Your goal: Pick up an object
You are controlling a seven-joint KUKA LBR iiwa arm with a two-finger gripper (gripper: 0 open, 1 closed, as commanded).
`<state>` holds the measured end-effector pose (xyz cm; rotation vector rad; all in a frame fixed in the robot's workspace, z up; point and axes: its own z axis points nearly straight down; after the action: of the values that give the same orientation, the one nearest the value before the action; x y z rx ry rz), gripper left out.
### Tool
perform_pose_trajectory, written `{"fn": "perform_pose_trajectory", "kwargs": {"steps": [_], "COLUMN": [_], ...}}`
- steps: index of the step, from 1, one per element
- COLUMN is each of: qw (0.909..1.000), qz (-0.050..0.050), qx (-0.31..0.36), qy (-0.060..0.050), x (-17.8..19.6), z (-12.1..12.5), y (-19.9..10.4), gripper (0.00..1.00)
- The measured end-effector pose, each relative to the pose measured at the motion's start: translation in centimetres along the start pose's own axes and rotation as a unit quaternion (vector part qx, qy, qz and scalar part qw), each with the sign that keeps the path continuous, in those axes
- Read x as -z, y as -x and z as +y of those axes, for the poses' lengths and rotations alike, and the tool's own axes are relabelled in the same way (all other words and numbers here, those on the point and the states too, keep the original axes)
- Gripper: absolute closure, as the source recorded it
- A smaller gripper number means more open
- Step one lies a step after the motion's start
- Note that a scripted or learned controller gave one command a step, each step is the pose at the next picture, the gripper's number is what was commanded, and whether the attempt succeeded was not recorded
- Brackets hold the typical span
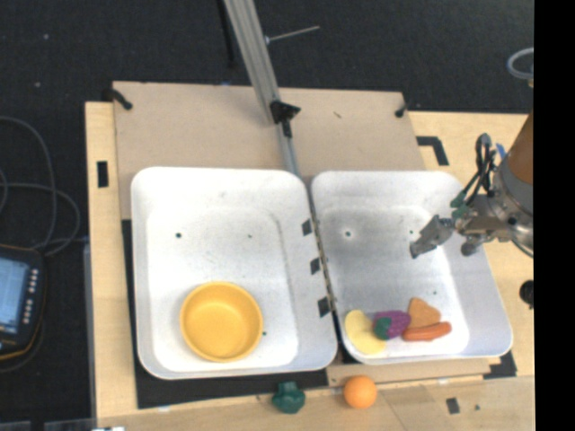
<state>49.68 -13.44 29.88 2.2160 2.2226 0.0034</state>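
Observation:
My gripper (446, 243) hangs over the right part of the right bin (377, 205), its fingers spread open with nothing between them. Below it, at the bin's front edge, lies a cluster: a pale yellow piece (362, 330), a purple and green piece (390, 323), an orange wedge (422, 312) and a red-orange carrot-like piece (428, 333). The gripper is well above and slightly right of the cluster, apart from it. A yellow bowl (221, 321) sits at the front of the left bin (216, 205).
An orange ball (359, 391) and a small green object (287, 398) lie on the bench in front of the bins. A slanted aluminium pole (256, 61) comes down to the bins' divider. A tablet (13, 299) sits at far left.

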Motion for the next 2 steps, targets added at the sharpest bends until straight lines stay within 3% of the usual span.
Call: {"fn": "perform_pose_trajectory", "kwargs": {"steps": [1,2], "qw": [1.0,1.0], "qz": [0.0,0.0], "qx": [-0.001,-0.001], "qy": [0.0,-0.003], "x": [0.0,-5.7], "z": [0.0,-0.3], "y": [0.0,-0.7], "gripper": [0.0,0.0]}}
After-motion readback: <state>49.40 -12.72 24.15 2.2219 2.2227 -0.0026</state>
